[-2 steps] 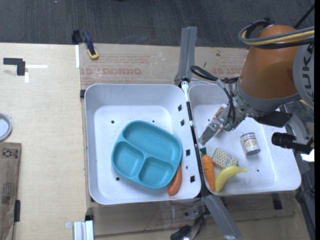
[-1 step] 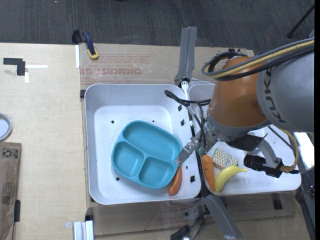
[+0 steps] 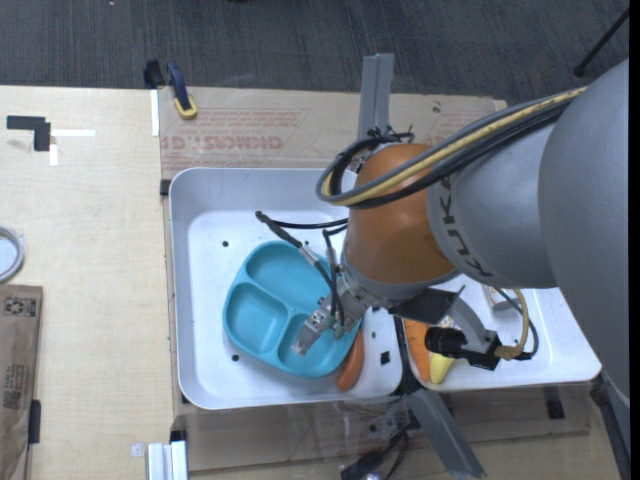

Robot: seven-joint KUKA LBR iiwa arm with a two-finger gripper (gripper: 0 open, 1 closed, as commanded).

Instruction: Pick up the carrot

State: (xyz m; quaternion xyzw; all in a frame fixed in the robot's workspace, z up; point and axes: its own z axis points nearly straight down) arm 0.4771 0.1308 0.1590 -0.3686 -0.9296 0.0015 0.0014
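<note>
The carrot [image 3: 350, 366] lies in the left bin [image 3: 190, 268], near that bin's front right corner, slanted and touching the right edge of a blue divided plate [image 3: 262, 313]. Part of it is hidden by the arm [image 3: 500, 208], which reaches in over the bin's right side. The gripper [image 3: 312, 333] hangs low over the plate's right compartment, just beside the carrot's upper end; its fingers look close together with nothing between them, so the carrot is not yet held.

To do this step well, the gripper should likely shift toward the bin's front right corner until it is centred over the carrot's middle, spread its fingers wider than the carrot, and turn them across its length. The plate rim and the bin wall crowd the carrot, so one finger may catch the plate. A slow descent, then a firm close before lifting, seems wise.
</note>
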